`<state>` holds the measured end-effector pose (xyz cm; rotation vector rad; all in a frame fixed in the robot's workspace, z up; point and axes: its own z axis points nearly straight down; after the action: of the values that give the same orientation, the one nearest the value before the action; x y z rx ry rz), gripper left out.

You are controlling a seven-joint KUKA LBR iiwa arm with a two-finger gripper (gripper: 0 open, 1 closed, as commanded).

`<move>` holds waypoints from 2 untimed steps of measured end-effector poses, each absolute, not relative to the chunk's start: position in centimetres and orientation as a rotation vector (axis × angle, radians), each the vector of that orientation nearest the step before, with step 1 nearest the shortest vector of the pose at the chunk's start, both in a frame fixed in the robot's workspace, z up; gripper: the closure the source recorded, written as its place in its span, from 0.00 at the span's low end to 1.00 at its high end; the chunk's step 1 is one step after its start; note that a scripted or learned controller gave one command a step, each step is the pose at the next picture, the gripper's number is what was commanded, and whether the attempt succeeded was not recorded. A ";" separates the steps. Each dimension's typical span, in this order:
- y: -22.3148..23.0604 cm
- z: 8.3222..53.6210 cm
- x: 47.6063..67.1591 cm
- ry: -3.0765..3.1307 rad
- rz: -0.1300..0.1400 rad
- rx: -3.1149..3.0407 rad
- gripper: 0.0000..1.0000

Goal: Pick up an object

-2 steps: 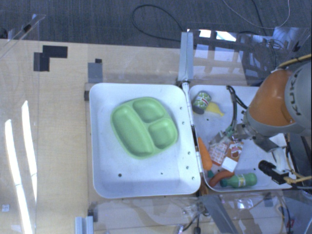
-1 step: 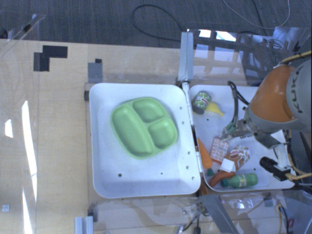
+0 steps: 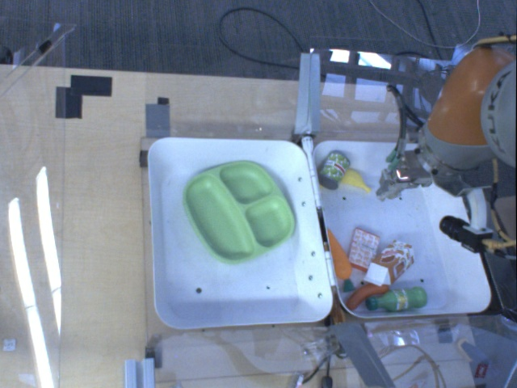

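My gripper hangs over the back of the right bin, just right of a yellow piece and a round green-and-white object. I see nothing held under it. Toward the bin's front lie an orange carrot, a red-and-white patterned box, a brown-and-white item, a small white block and a green bottle on its side. These front objects sit well below the gripper in the view.
The left bin holds a green divided plate. A metal divider rail runs between the bins at the back. The arm's orange band and grey body overhang the right bin's far right corner. Cables lie on the floor behind.
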<state>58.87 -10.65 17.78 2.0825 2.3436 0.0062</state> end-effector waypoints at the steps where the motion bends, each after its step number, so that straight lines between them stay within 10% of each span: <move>1: -10.6 17.8 58.9 2.344 0.006 2.082 0.00; 2: -11.7 9.2 66.2 2.358 0.002 2.070 0.00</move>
<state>66.24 -11.72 9.22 2.0698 2.3578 0.0023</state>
